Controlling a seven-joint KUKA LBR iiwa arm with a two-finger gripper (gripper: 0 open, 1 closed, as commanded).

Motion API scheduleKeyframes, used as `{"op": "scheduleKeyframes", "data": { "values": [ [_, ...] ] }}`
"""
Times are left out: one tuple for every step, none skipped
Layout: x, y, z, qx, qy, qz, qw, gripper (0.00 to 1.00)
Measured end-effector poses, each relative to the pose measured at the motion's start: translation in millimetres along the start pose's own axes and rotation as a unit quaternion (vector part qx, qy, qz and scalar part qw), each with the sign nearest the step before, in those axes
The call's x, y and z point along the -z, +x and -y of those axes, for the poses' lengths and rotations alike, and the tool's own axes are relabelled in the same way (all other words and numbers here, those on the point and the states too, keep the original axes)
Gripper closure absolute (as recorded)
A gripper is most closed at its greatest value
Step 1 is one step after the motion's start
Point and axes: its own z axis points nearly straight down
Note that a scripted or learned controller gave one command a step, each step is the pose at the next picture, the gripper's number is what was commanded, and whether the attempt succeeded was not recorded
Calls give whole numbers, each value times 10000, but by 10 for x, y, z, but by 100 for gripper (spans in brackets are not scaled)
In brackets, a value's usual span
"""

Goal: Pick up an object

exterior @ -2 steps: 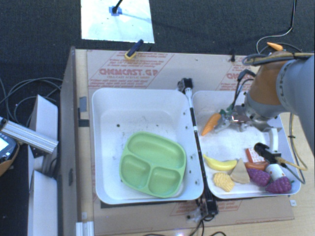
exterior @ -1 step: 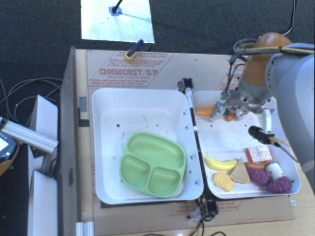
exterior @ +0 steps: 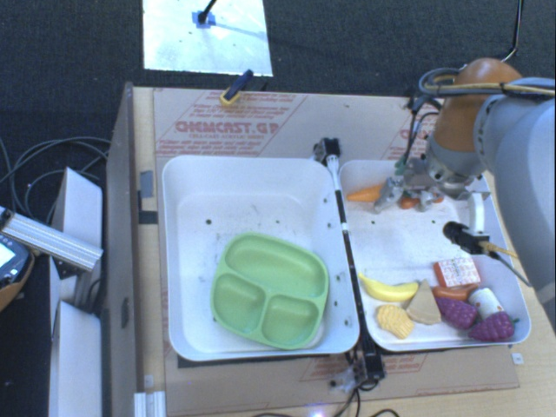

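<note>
Jaws (exterior: 401,191) over right bin (exterior: 512,276) beside carrot (exterior: 365,195); left bin (exterior: 187,233) holds green tray (exterior: 271,290).

Robotics laboratory test cell. Indicators: an industrial grey arm (exterior: 512,133) with an orange band reaches over a tabletop (exterior: 261,115) surfaced with printed board; two shallow white bins (exterior: 187,259) sit side by side, one containing a green divided plate (exterior: 271,290), the other toy food items (exterior: 434,302); loose cables (exterior: 35,159) and aluminium framing (exterior: 52,240) lie at the left on dark carpet (exterior: 69,42); a metal plate (exterior: 204,24) lies beyond
</note>
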Motion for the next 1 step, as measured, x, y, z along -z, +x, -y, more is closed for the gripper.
{"op": "scheduleKeyframes", "data": {
  "values": [
    [3,-30,-7,13,-7,-10,10000,0]
  ]
}}
